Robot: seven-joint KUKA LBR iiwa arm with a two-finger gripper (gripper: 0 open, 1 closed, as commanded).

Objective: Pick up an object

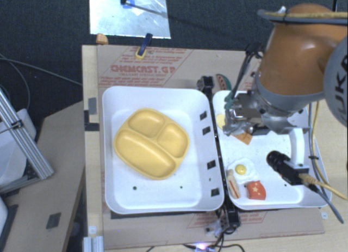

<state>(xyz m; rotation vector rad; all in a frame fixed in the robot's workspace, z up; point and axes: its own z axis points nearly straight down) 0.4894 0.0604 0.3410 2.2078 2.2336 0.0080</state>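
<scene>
The gripper (pixel 237 121) hung low at the right bin's (pixel 283 199) upper left, apparently reaching for an orange piece (pixel 244 136); whether the claw was open or closed, I cannot tell.

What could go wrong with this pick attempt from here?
The gripper is low at the left end of the right bin, near its wall, so it may strike the wall rather than an object. An orange-brown piece lies right under it, partly hidden, so a closing grasp could push it aside. The fried egg, hot dog and strawberry lie close together, so a later pick could disturb neighbours.
</scene>
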